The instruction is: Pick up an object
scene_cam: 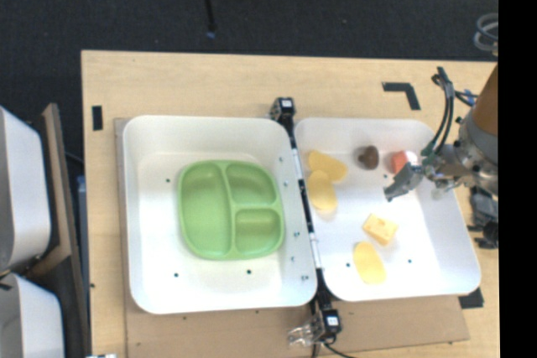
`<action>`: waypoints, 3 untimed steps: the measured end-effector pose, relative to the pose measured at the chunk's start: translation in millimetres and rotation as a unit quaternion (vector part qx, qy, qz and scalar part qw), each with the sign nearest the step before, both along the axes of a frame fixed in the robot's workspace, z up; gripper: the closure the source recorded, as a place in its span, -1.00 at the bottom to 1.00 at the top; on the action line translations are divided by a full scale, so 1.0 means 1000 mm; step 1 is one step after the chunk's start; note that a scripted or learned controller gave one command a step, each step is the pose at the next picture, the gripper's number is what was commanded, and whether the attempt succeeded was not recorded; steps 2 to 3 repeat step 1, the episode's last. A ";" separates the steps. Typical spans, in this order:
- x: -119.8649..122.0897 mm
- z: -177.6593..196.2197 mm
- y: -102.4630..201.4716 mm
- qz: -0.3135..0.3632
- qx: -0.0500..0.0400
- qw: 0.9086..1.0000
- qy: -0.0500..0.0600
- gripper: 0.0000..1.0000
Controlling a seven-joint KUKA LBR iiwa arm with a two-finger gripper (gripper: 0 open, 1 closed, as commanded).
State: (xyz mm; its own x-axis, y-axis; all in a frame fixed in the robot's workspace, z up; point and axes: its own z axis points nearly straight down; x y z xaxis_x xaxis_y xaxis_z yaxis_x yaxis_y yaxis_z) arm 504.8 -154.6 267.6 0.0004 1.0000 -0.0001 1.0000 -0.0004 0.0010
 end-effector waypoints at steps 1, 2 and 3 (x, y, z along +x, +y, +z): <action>0.000 0.000 0.000 0.000 0.000 1.000 0.000 -1.00; 0.000 0.000 0.000 0.000 0.000 1.000 0.000 -1.00; 0.000 0.000 0.000 0.000 0.000 1.000 0.000 -1.00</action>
